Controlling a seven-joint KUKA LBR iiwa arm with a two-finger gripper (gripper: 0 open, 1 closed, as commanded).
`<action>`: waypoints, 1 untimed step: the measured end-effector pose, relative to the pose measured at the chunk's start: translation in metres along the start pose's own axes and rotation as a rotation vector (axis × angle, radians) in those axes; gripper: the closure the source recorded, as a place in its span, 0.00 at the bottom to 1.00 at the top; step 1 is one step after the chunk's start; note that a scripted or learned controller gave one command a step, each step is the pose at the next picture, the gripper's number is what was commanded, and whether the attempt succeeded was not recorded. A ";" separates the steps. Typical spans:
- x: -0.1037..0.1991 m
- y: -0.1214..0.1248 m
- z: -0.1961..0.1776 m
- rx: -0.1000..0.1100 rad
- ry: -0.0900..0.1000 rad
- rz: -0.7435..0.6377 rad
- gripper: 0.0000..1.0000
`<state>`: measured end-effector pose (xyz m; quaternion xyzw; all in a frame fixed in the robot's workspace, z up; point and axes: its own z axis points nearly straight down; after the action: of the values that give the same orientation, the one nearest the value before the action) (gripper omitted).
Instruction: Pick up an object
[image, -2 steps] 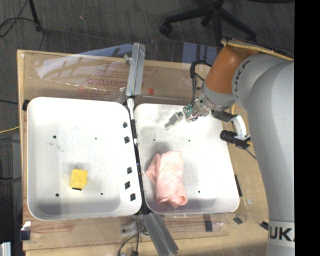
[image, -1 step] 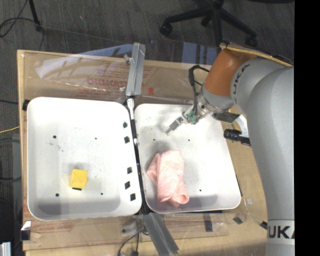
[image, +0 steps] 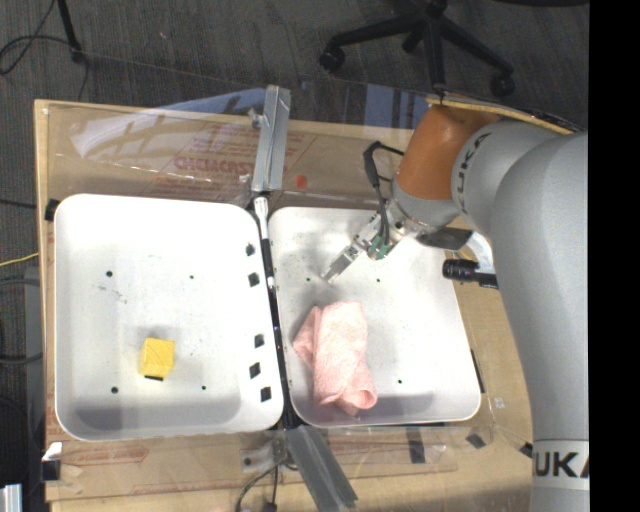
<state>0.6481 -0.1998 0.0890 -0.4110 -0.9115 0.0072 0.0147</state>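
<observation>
Hand (image: 338, 268): over the far part of the right bin (image: 440, 395), slanting toward near-left; grasping nothing; whether released or clenched I cannot tell.
Cloth (image: 336, 358): pink, bunched, near-left part of the right bin, just near of the hand; long axis runs far to near.
Block (image: 158, 358): yellow, left bin (image: 90, 225), well apart.
Nearer target: the cloth, by my judgement.

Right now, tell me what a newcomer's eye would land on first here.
The big grey arm with its orange band comes in from the right, its pincer hanging over the upper part of the right bin. Below it, a crumpled pink cloth lies by that bin's left wall. A small yellow block sits alone in the left bin, toward its lower edge.
</observation>
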 end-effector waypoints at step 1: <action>-0.001 0.005 -0.012 -0.012 -0.015 -0.007 1.00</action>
<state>0.6527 -0.1974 0.1011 -0.4077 -0.9131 0.0046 0.0055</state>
